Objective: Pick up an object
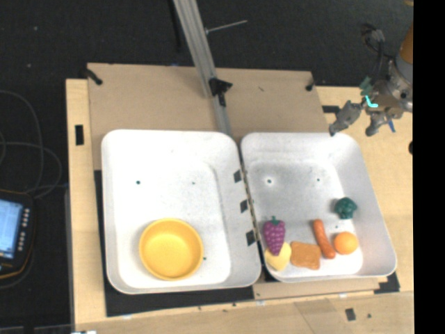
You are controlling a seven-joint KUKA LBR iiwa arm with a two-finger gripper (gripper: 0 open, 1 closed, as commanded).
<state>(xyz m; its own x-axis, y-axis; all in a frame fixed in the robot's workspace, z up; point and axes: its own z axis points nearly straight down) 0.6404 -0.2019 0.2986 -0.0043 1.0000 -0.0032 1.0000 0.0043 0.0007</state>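
The gripper (pixel 360 122) is positioned above the far right corner of the right bin (pixel 299 152), with its two fingers spread apart and nothing seen between them. No object has been lifted, so the task is judged to be at its start: approach, descent, closure and lift all remain to be done. The candidate objects are grouped along the near edge of the right bin: a purple grape bunch (pixel 273 234), a yellow piece (pixel 279 258) just beside it, a tan block (pixel 305 255), an orange carrot (pixel 322 238), an orange ball (pixel 345 243) and a dark green piece (pixel 345 207) (set slightly farther back). A yellow bowl (pixel 171 248) lies in the left bin (pixel 160 165). All objects are well apart from the gripper.
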